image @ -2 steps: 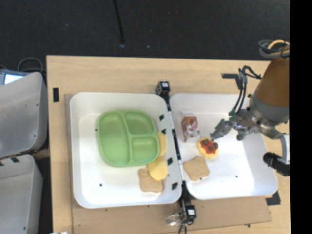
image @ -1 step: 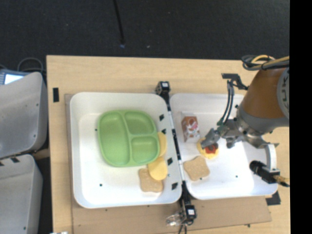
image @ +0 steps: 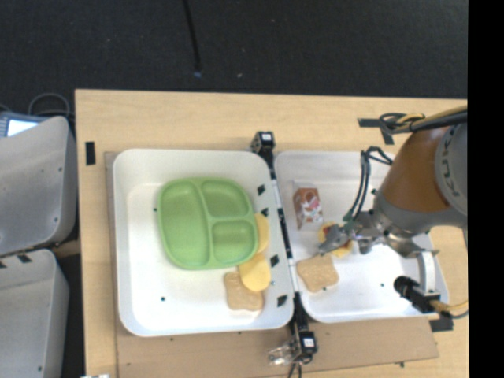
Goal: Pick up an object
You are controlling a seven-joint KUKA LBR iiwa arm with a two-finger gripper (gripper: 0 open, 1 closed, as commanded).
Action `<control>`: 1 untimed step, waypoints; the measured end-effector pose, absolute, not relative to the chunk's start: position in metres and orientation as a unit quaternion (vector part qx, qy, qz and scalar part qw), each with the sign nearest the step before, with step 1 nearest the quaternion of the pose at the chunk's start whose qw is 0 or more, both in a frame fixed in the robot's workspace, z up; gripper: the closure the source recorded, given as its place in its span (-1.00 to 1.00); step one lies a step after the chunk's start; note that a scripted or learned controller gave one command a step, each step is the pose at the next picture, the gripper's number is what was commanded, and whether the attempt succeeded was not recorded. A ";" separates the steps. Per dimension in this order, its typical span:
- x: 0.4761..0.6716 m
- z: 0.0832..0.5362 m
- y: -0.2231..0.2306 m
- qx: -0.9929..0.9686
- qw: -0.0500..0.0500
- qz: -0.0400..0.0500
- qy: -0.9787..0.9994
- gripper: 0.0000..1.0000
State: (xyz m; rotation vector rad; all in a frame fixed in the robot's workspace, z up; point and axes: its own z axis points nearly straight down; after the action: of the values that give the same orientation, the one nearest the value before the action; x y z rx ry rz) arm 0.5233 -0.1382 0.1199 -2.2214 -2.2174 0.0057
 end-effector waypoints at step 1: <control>0.524 0.102 -0.140 -0.708 -0.001 0.000 -0.706 -1.00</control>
State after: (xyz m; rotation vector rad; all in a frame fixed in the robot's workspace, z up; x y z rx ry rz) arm 0.5244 -0.1397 0.1018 -2.2270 -2.2183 -0.0008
